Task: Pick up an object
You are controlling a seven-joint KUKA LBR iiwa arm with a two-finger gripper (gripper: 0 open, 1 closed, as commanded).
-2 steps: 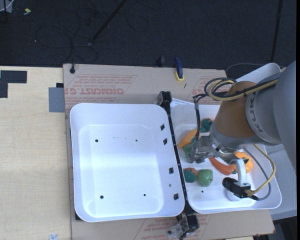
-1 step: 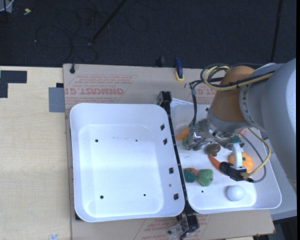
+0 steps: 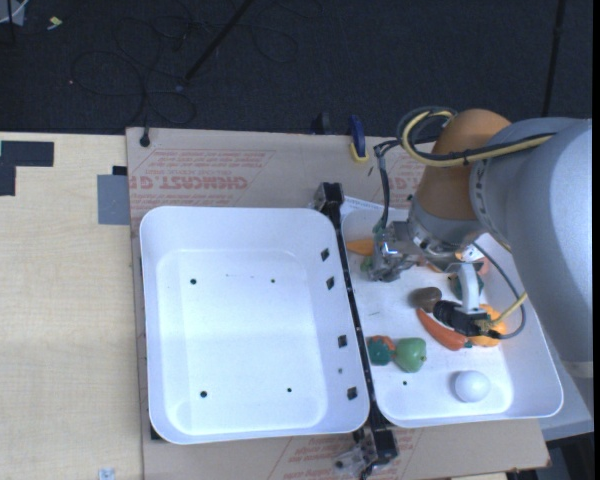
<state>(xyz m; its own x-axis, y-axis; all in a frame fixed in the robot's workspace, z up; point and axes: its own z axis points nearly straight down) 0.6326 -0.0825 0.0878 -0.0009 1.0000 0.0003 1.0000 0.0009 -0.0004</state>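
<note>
Arm: you are looking at the arm reaching in from the view's right and bending down over the far half of the right bin.
Gripper: the gripper is hanging low near that bin's inner wall. You cannot tell from this angle whether it is spread or pressed together, and nothing is showing as held in it.
Nearest candidate: an orange piece is lying just beside the gripper, toward the view's left, close against the wall the two bins share.
Long axis: that piece is running roughly left to right across the view; its near end is pointing at the gripper.
Other candidates: a brown lump is sitting near the gripper on the view's lower right. A teal object and a green object are resting side by side further toward the near edge. A white ball is lying well apart in the near corner.
Left bin: the left bin is offering you nothing to pick.
Judgement: you are probably needing a short shift leftward in the view, with the wall crowding the approach.
Progress: the pick is not yet made.
</note>
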